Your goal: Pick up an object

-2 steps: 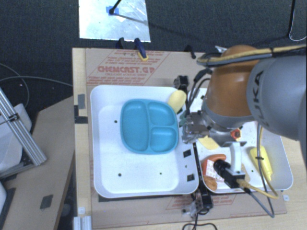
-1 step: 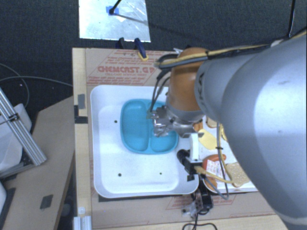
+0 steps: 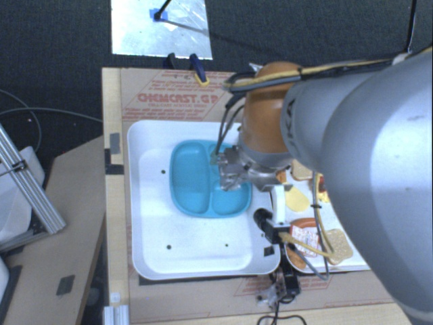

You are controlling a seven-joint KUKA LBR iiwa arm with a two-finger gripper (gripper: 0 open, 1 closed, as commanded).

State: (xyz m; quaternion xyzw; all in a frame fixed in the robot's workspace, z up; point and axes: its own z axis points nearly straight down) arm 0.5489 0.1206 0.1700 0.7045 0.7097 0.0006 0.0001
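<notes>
A light blue, shallow plastic dish (image 3: 199,179) with two compartments lies flat and open side up in the left white bin (image 3: 152,202), toward the bin's far right part. Its rounded rim is intact; the near right corner is hidden beneath my arm. More items, yellow, orange and tan, crowd the right bin (image 3: 338,266), partly hidden.

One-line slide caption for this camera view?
Grey KUKA arm's hand lowered over a blue plastic divided dish in the left shallow white bin.
</notes>
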